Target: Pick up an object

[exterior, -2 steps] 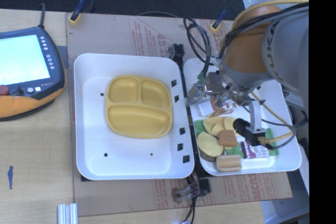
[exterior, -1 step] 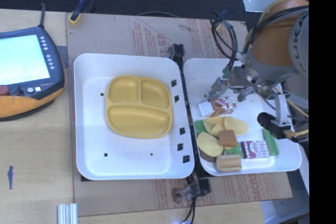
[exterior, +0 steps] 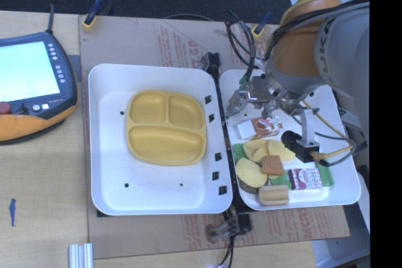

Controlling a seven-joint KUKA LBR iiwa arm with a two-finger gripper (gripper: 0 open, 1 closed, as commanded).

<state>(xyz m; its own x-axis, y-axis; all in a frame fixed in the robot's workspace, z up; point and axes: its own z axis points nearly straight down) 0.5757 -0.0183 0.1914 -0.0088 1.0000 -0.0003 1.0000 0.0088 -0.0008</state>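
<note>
At the near edge of the wooden tabletop [exterior: 44, 198], a black cable clamp [exterior: 227, 227] sits on the brown cardboard sheet [exterior: 157, 41] below the gap between the two shallow white bins. The left white bin [exterior: 107, 185] holds one thing: a yellow plastic plate with three compartments [exterior: 166, 126], lying flat near its middle. The right white bin [exterior: 342, 194] carries a heap of small toy foods at its near end: one tan bread-like block [exterior: 273, 195] nearest, one green and red printed packet [exterior: 304, 178] beside it, one round yellow-green slice [exterior: 250, 172], one small brown square biscuit [exterior: 272, 164], and about three pale yellow chip-like pieces [exterior: 271, 149] overlapping behind them. Just past these lies one white and red printed wrapper [exterior: 262, 127].

Above that wrapper hangs the grey arm with its orange band [exterior: 314, 47], and its pincer [exterior: 267, 97] hovers over the far half of the right bin. Cables and metal fittings crowd it, so whether it is open or closed, or touching anything, cannot be told; nothing is seen between its tips.

Farther left, an orange and grey control pendant with a white screen [exterior: 31, 85] rests on the tabletop. Two blue and yellow clamps [exterior: 92, 12] grip the cardboard's far edge.
</note>
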